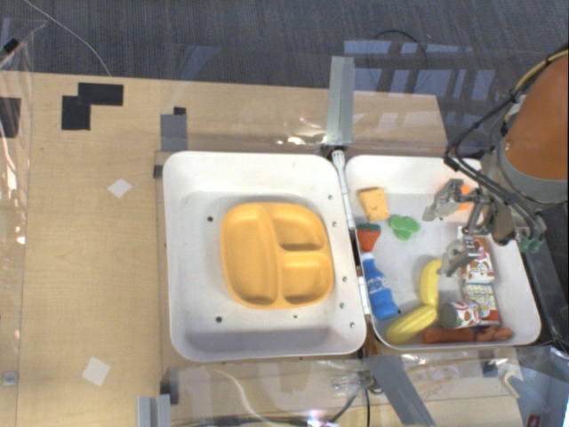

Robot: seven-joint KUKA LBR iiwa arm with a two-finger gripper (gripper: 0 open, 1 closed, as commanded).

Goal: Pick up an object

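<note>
A yellow divided tray (276,253) lies in the white bin (191,238) well to the left of the claw (455,229), with that bin's bare floor all around it. Both bins rest on a pale wooden table (80,256). Far from the claw, at the table's upper left corner, sit black blocks (89,103). Between the bins, up and to the left of the claw, a grey metal post (340,100) stands upright. What may be clear plastic sheeting (18,149) covers the table's left edge. Dark carpet (222,20) lies beyond the table.
</note>
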